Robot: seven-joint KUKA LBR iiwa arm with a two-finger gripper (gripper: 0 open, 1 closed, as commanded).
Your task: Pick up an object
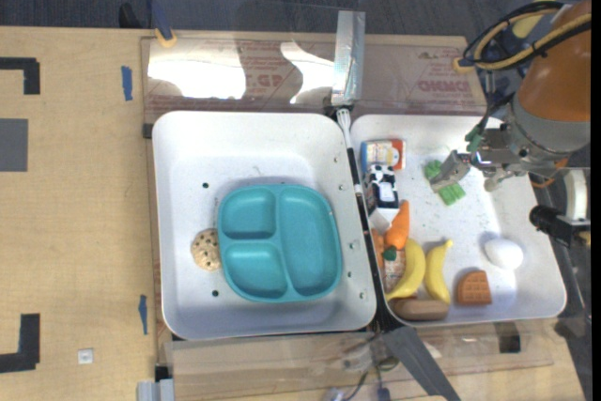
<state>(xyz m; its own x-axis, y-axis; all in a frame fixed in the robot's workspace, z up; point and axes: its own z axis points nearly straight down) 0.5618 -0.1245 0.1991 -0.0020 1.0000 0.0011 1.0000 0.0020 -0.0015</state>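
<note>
My arm [554,89] enters from the right, orange band above the wrist, reaching over the right bin [540,300]; my fingers [454,172] sit low at the bin's upper middle, right at a small green object [445,182]; they touch or overlap it, but whether they are spread or pinching it I cannot tell from this angle.

Right bin contents: a small printed carton [382,155] near the upper left corner, a black-and-white item [383,188] just below it; a carrot [399,226] beneath that; 2 bananas [423,269] side by side near the lower left; a brown oblong piece [424,308] at the bottom edge, touching the bananas; an orange waffle-like piece [472,287] just to the right; a white egg-shaped object [502,253] near the right wall.

Left bin [183,155]: a teal 3-compartment tray [279,241] at centre; a cookie [206,249] touching its left edge.

Both bins rest on the tabletop [66,202].
</note>
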